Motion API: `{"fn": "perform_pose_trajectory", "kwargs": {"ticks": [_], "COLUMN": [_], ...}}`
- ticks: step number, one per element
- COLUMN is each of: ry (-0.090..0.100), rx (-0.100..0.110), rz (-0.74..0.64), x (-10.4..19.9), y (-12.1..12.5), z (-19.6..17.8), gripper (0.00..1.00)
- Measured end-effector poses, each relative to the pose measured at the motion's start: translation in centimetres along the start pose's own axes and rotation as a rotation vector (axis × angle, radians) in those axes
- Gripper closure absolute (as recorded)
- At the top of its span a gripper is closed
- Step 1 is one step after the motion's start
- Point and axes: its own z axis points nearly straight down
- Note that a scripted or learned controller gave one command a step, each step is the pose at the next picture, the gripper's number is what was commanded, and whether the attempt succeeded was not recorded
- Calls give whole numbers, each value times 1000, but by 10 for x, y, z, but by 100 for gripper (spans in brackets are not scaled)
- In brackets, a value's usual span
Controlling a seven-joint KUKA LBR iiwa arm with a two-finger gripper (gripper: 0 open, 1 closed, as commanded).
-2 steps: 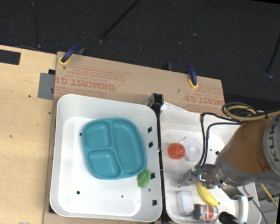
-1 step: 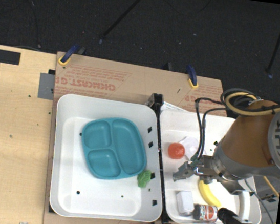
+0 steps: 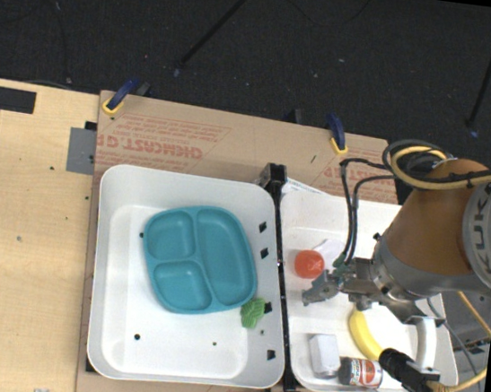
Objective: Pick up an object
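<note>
Although the gripper (image 3: 323,292) hangs low in the right bin (image 3: 315,214), we cannot tell its state; nothing looks lifted. Candidates remain: a red ball (image 3: 309,264) at its eleven o'clock, a banana (image 3: 364,334) at four o'clock.

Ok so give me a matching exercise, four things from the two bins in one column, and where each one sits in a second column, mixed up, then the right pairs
Things:
1. teal divided plate
2. green piece
3. red ball
4. banana

Places:
A. right bin, near the divider, to the left of the gripper
B. left bin, by the plate's lower right corner
C. right bin, under the arm, above the small bottle
D. middle of the left bin

Pairs: 1-D, 2-B, 3-A, 4-C
</note>
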Motion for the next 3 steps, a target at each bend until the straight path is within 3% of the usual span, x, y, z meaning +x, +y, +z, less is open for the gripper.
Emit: {"fn": "perform_pose_trajectory", "kwargs": {"ticks": [1, 2, 3], "ry": [0, 0, 0], "rx": [-1, 0, -2], "rz": [-1, 1, -1], "x": [10, 10, 24], "y": [21, 20, 67], "z": [-20, -20, -60], "gripper": [0, 0, 0]}}
